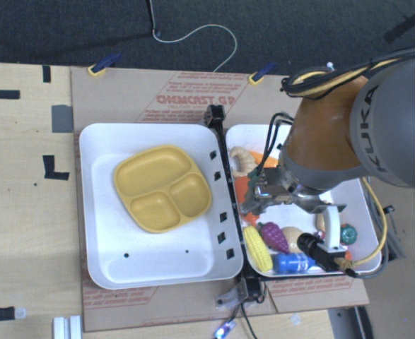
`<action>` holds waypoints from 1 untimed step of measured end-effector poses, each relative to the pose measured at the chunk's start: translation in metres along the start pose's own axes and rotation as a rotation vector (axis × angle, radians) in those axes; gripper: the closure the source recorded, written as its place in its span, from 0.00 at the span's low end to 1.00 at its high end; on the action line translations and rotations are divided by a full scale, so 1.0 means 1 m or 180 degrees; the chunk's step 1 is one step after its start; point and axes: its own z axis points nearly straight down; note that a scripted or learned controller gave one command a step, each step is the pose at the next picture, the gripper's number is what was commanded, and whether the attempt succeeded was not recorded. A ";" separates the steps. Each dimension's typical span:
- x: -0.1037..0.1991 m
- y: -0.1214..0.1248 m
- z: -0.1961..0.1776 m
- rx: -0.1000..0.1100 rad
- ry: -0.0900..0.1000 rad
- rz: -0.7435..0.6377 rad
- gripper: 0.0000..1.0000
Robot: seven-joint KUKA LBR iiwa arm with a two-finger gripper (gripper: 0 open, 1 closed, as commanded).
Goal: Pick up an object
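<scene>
From my seat, nearest lie the yellow corn cob [257, 249] and purple toy [273, 236] at six o'clock in the right bin [368, 202] — light, hard, slick plastic, I'd judge, best pinched across the middle — while beyond them the gripper [258, 198] hangs low, its state something I cannot tell.

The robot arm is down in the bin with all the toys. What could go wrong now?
1. The toys in the right bin lie packed together: the toy corn touches the purple toy, so the gripper might nudge several and grab none.
2. It works close to the wall between the bins, so it may bump that edge.
</scene>
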 end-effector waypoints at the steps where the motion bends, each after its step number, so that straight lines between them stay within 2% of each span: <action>1: 0.026 0.001 -0.050 -0.0028 -0.0004 0.0013 1.00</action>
